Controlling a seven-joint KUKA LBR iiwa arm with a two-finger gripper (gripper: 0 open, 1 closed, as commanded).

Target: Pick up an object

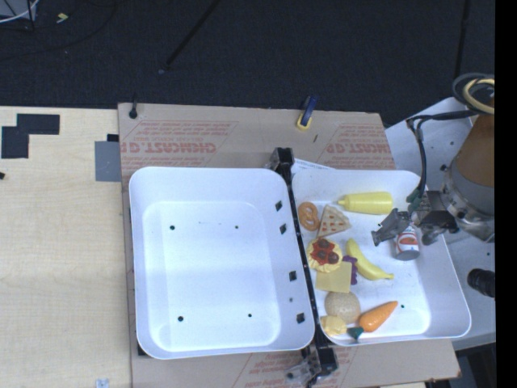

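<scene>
Where the arm enters at the frame's right edge, the gripper (410,231) hangs over the right bin (440,314), fingers spread wide, dark tips either side of a small red-and-white can (408,243) that sits just below them; whether they touch it cannot be told. Left of the can: banana (367,263), yellow bottle (365,203) above, carrot (377,316) lower down. Left bin (210,265) fills the frame's centre
</scene>
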